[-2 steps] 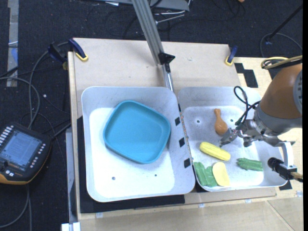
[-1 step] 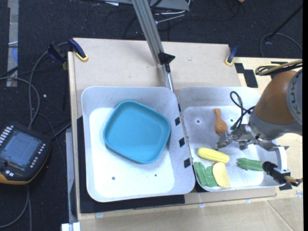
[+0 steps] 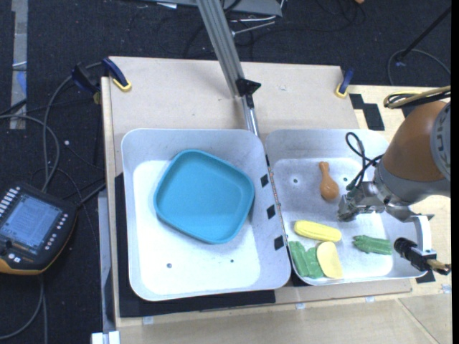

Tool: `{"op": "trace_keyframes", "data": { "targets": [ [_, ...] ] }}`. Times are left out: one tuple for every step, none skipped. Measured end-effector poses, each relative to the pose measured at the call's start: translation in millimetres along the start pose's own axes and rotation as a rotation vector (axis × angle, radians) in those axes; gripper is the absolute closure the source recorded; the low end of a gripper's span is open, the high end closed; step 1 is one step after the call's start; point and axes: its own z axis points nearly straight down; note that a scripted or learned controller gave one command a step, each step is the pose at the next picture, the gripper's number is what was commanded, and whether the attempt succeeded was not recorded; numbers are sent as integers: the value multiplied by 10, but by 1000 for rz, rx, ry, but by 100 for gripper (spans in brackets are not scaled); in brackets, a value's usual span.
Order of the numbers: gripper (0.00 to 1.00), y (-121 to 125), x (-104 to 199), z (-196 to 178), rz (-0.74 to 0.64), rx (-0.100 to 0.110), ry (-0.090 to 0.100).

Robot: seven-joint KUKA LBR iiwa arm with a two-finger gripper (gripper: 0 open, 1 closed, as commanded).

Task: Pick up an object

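The gripper (image 3: 349,210) hangs low over the right bin (image 3: 287,149), near its right side; whether it is spread or closed cannot be told from this angle, and nothing can be seen in its grasp; behind it the arm (image 3: 416,156), orange above the grey wrist, runs off to the right. Just left of the gripper lies a brown wooden spoon (image 3: 328,181), close to it; below it a yellow banana (image 3: 318,231) lies crosswise; lower right of it sits a small green toy (image 3: 372,244). At the bin's front edge a green piece (image 3: 305,259) and a yellow piece (image 3: 330,259) lie side by side, touching. The left bin (image 3: 143,264) holds a blue plate (image 3: 205,196), tilted, set toward its back. A handheld pendant (image 3: 29,228) rests on the dark floor at far left.
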Motion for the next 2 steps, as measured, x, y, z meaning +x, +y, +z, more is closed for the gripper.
{"op": "trace_keyframes", "data": {
  "targets": [
    [100, 82, 31, -576, -1, -3, -1],
    [100, 161, 40, -1174, -1, -4, -1]
  ]
}}
